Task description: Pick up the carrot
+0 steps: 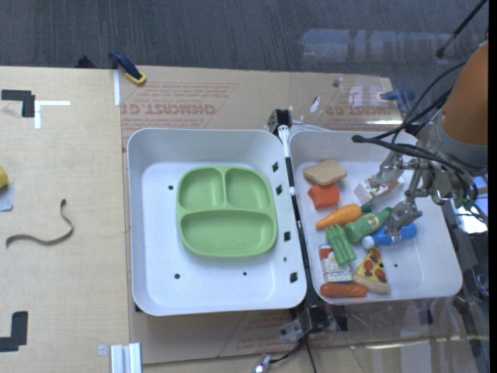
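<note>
**Claw over right bin**

Table carries two white bins. Carrot lies in the right bin, beside a green bottle. Claw hangs near the bottle, fingers apart, gripping nothing. Left bin holds a green plate.

The gripper hung over the right bin, fingers apart and empty. The carrot lay just left of it, beside a green bottle.
</note>
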Tool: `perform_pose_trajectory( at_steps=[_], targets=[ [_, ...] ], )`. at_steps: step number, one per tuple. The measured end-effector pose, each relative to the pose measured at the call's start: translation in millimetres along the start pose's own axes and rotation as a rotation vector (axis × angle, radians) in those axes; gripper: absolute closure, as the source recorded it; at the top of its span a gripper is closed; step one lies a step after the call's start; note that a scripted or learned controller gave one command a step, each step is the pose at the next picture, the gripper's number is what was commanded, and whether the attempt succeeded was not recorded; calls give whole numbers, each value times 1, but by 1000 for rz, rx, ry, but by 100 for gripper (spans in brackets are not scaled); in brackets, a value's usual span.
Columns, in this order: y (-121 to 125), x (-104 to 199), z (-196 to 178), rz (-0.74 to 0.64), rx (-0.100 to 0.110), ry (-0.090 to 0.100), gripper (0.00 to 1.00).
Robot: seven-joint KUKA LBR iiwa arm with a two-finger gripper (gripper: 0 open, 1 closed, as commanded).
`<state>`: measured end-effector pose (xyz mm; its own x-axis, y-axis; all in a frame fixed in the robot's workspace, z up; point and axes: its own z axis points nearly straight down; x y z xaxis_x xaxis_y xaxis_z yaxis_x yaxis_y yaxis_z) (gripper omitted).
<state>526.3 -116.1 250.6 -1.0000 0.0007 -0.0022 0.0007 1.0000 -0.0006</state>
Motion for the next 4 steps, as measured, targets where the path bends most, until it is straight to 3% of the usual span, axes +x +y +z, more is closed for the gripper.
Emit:
perform_pose_trajectory(
  at_steps=[1, 3, 4],
  targets=[
    [20, -39, 142, -59, 2, -17, 0],
    [17, -30, 149, 340, 1, -22, 0],
    [18, -32, 140, 336, 1, -26, 100]
  ],
)
